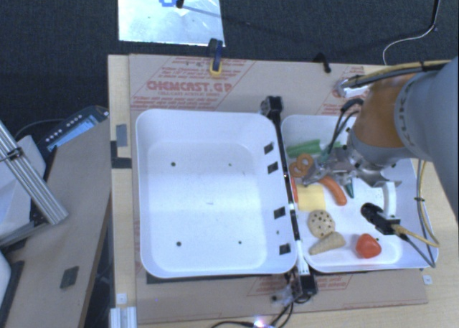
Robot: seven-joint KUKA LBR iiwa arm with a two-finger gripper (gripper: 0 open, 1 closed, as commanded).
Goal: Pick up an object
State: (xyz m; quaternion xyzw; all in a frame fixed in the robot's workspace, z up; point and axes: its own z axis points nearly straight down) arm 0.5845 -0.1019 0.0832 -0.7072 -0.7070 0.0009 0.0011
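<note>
Dark carpet surrounds a cardboard-topped bench (237, 79), and on it two shallow white bins sit side by side across the middle of the frame. From the one camera view, I come in from the right with my grey arm (419, 115), and my gripper (337, 169) hangs low over the upper middle of the right bin (409, 258). I cannot tell how far my fingers stand apart, nor whether anything sits between them. By my judgement I am at the reach-and-close step, with nothing lifted yet. Just beside my tip lies an orange carrot-like piece (333, 190), likely my target; next I need a firm close and a straight lift. Near it lie a green piece (303, 148), a pretzel (302, 166), a yellow slab (310, 198), a cookie (321, 222), a tan wedge (327, 244) and a red piece (368, 246). At centre left, the left bin (147, 176) holds nothing I can see.
</note>
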